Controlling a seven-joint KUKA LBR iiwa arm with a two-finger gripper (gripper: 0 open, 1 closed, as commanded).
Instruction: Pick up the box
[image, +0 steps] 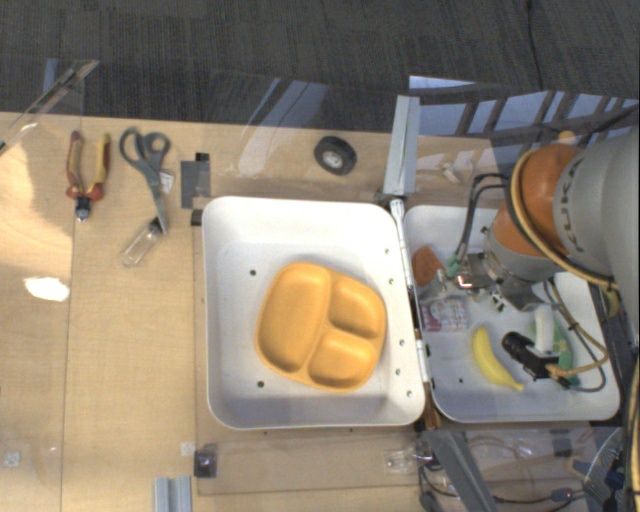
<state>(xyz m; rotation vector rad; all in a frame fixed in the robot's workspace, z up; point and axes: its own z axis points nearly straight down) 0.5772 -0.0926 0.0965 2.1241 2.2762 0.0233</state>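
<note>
A bench seen from above held two shallow white bins side by side. The left bin (230, 400) contained an orange sectioned plate (322, 325). The grey arm with its orange band (540, 200) reached into the right bin (600, 405), its gripper (465, 282) low over the bin's left part; whether it was open or closed could not be told. Just below it lay the box (446, 315), small, pale and pink-printed, against the bin's left wall. A banana (492, 360) lay nearby. Scissors (150, 170) and pliers (85, 172) rested on the bench.
</note>
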